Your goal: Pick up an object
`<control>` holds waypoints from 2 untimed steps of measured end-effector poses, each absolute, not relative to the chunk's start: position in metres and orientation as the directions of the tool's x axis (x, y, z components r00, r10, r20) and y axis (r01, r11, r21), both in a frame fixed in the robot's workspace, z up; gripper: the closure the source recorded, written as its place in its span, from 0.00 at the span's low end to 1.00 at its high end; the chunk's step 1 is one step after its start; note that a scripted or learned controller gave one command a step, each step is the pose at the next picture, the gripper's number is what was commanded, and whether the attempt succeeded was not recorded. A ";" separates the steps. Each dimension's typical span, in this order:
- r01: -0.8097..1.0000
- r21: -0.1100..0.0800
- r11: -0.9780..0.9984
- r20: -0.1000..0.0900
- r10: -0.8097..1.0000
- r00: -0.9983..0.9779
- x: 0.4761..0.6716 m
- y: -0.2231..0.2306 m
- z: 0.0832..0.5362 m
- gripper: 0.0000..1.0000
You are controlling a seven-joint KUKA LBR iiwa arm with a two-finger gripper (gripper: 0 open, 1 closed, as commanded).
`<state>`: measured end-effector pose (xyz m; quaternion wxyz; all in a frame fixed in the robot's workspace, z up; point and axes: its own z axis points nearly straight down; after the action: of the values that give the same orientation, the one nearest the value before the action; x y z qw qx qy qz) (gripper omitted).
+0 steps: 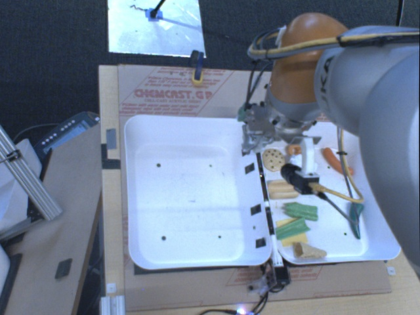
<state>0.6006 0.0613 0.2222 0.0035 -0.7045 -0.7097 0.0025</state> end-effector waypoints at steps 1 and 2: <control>1.000 0.019 0.011 0.006 1.000 -0.011 0.581 0.105 0.390 1.00; 1.000 -0.005 0.008 0.001 1.000 -0.008 0.525 0.136 0.339 1.00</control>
<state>0.5254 0.1360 0.3393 0.0021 -0.7042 -0.7100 0.0013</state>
